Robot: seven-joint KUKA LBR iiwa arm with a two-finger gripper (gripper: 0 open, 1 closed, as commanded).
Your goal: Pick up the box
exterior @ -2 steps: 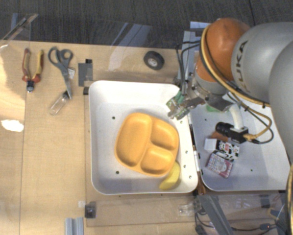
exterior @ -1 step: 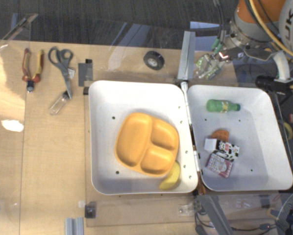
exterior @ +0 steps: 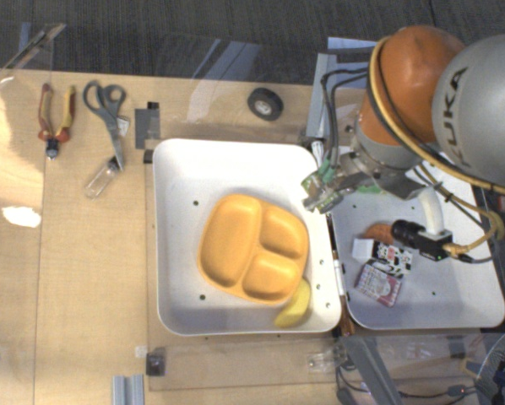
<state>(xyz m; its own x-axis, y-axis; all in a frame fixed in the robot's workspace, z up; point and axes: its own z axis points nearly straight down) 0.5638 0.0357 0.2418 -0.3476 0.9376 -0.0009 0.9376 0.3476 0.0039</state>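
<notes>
A small flat box (exterior: 379,283) with a red and white print lies tilted in the right bin (exterior: 480,298), near its front left. Just behind the box lies a smaller white packet (exterior: 388,255) with dark markings. My gripper (exterior: 322,192) hangs over the rim between the two bins, at the right bin's back left corner. It is well behind the box and apart from it. The grey arm with its orange band (exterior: 409,66) covers the back of the right bin.
A yellow divided plate (exterior: 254,247) and a banana (exterior: 295,306) lie in the left bin (exterior: 176,226). An orange-brown item (exterior: 377,229) and a black and white tool (exterior: 421,234) lie behind the box. Pliers (exterior: 54,116), scissors (exterior: 109,116) and a tape roll (exterior: 265,103) rest on the bench.
</notes>
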